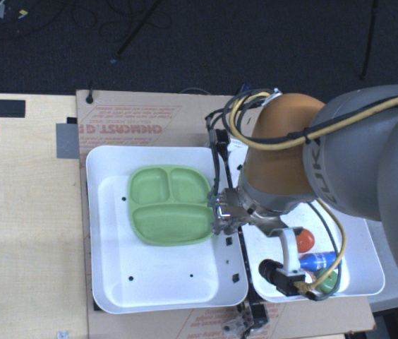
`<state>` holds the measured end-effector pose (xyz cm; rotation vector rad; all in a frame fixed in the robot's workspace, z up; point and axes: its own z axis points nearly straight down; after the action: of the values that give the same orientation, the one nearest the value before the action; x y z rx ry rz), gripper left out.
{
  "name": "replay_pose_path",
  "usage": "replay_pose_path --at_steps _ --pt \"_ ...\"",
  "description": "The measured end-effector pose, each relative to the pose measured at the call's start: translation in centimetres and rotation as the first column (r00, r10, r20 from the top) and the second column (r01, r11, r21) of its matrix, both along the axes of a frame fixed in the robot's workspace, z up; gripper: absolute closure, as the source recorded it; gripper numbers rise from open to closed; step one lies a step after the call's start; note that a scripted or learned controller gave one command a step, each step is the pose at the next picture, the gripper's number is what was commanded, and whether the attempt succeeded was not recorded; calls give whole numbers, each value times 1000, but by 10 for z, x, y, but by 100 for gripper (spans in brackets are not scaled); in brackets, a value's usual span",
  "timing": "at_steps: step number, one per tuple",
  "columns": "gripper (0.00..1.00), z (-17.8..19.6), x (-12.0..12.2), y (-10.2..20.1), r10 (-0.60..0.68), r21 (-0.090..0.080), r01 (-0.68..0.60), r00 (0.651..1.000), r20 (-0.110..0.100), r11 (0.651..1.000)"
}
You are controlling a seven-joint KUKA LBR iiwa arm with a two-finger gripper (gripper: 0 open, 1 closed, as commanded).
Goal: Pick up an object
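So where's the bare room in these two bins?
Left bin: bare floor below the green divided plate, down to the front wall. Right bin: crowded, with the arm overhead and red, blue and green items.

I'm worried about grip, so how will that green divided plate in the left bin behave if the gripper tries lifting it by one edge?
The green divided plate looks like rigid moulded plastic, so probably stiff and light. Lying flat and wide in the left bin, it would likely tilt if lifted by one rim. Its smooth surface may slip.
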<state>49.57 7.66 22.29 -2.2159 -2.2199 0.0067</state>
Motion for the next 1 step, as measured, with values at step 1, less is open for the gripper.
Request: replay_pose_path --at_steps 1 --pt "100 10 5 10 0 0 0 1000 3 1000"
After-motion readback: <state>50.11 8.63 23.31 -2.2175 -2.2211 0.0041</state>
